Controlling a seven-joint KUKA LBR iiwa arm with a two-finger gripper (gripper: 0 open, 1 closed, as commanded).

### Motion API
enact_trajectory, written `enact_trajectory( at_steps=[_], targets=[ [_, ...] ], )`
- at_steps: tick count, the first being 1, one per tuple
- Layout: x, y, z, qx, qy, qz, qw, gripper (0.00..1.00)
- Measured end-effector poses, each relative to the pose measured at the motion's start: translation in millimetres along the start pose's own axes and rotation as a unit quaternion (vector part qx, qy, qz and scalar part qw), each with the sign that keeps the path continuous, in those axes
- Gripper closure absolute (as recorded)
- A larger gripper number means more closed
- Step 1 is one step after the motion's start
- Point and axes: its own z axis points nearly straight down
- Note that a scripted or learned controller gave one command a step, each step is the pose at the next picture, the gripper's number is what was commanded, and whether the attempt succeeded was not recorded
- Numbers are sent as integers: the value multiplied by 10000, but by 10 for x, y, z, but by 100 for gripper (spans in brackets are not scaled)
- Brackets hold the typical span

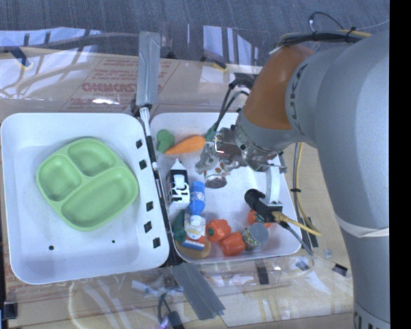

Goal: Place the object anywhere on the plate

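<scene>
Camera view: green three-compartment plate (88, 182) lies in left bin (27, 252). Gripper (216, 162) hangs over right bin (288, 251), at 3 o'clock from the plate. Grip state: cannot tell. Carrot (186, 144) lies at 10 o'clock from the gripper, close beside it. Bottles (196, 211) and red pieces (226, 237) lie toward 6 o'clock. Which item is the task object cannot be told.

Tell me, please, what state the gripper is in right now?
Gripper: cannot be told. It sits low over the right bin beside the carrot, and the wrist hides what it is doing.
</scene>
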Motion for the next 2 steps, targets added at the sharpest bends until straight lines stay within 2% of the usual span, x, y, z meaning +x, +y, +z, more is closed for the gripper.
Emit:
enact_trajectory(
  at_steps=[1,2],
  targets=[
    [-1,0,-1,0,0,1,10000,0],
    [895,119,-10,-32,-8,-1456,9893,0]
  ],
)
